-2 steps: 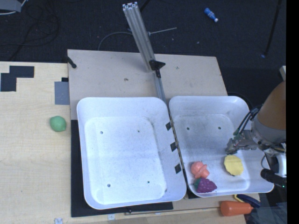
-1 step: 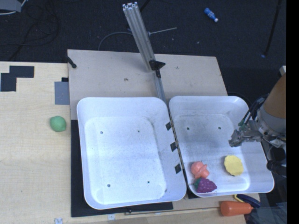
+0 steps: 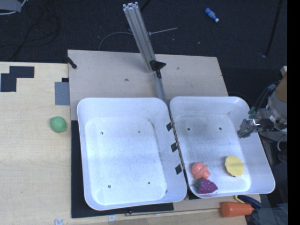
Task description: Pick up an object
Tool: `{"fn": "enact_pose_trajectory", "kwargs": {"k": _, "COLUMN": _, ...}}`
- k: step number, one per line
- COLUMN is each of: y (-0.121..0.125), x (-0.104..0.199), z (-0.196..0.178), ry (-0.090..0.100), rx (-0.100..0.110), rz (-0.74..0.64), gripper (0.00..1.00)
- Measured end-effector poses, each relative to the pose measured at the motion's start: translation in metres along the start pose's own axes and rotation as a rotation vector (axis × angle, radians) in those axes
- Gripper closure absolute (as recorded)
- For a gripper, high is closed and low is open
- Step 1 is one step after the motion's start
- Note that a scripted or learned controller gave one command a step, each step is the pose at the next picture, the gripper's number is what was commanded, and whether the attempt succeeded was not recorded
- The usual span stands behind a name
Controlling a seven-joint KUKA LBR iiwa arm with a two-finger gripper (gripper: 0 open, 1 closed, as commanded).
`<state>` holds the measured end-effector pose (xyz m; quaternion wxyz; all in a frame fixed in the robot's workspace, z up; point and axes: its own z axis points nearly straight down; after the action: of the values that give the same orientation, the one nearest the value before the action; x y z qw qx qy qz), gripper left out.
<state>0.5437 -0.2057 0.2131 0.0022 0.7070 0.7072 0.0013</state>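
We see the desk w/ two white bins side by side, a green ball left of them.

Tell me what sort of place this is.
Likely a robotics lab test bench: two white bins side by side on a board, toy food such as purple grapes in the right one, and cables loose on dark carpet.

Two white bins, left and right, look like smooth matt plastic with grey scuffing, on a pale wood-grain tabletop beneath a ribbed metal rail.
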Motion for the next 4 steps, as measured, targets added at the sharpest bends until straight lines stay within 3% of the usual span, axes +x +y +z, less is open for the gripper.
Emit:
{"fn": "enact_pose_trajectory", "kwargs": {"k": 1, "y": 0.0, "x": 0.0, "z": 0.007, "ry": 0.001, "rx": 0.006, "rz": -0.001, "gripper": 1.0}}
{"fn": "enact_pose_trajectory", "kwargs": {"k": 4, "y": 0.063, "x": 0.152, "z": -0.011, "ry": 0.002, "rx": 0.005, "rz": -0.003, "gripper": 1.0}}
